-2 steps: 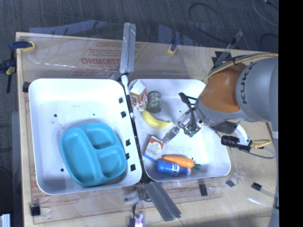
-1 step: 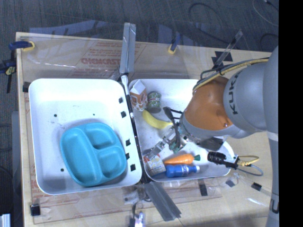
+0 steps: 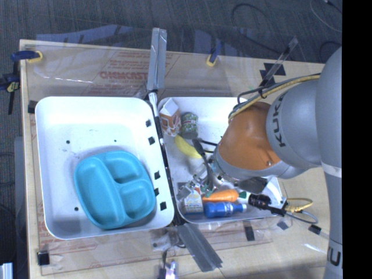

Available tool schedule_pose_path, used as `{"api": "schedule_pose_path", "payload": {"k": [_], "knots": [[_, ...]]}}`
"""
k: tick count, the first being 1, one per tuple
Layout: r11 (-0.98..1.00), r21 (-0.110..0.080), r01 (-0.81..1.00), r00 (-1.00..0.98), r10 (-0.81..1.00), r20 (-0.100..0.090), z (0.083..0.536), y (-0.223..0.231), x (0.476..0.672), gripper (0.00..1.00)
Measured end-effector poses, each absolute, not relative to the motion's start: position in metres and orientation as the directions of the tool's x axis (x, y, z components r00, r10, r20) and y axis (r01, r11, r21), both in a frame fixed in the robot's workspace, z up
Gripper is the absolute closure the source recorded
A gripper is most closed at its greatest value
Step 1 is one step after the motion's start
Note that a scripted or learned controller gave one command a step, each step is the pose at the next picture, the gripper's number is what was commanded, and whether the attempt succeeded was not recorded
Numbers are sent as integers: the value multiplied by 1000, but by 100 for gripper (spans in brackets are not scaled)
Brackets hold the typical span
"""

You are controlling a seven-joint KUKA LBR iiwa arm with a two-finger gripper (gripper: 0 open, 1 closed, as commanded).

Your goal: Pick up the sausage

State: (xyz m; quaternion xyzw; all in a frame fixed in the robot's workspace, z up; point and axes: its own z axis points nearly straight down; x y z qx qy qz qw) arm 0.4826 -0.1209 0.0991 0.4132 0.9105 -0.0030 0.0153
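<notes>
**Camera view: arm down in the right bin, sausage not yet secured**

Starting at the fingers (image 3: 203,175): they are sunk in the clutter of the right-hand shallow white bin (image 3: 232,104), under the grey arm with its orange band (image 3: 250,141), and I cannot tell whether they are open or closed. I see nothing clearly held between them.

Just beside them lie a yellow banana-shaped piece (image 3: 187,147) on the far side and, on the near side, a small labelled box (image 3: 193,203), an orange elongated piece (image 3: 221,195) and a blue plastic bottle lying flat (image 3: 224,209). I take the orange piece to be the sausage, though I cannot be sure of it. It lies along the bin's near wall, touching the bottle.

Further out, a small brown carton (image 3: 169,121) and a green can (image 3: 189,122) stand in the far left corner. The left-hand white bin (image 3: 87,109) holds a turquoise divided plastic tray (image 3: 114,188).

My judgement: this is the reach-and-grasp step, and nothing is lifted yet. The next move calls for closing across the sausage's narrow width, clear of bottle and box, then a straight lift.

Writing: "KUKA" reads on the arm's grey shell. Reddish print on the desk (image 3: 125,74) looks like "CHEMCAST", but it is blurred. Labels on the box and can are too small to read.
</notes>
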Motion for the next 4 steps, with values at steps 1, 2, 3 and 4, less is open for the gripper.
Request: {"api": "schedule_pose_path", "payload": {"k": [1,2,3,4], "knots": [[664,5,747,-664,747,-18,106,-117,482,100],[863,1,505,-863,505,-3,192,-26,478,100],[838,1,546,-838,546,-4,192,-30,478,100],[838,1,546,-838,546,-4,192,-30,478,0]]}}
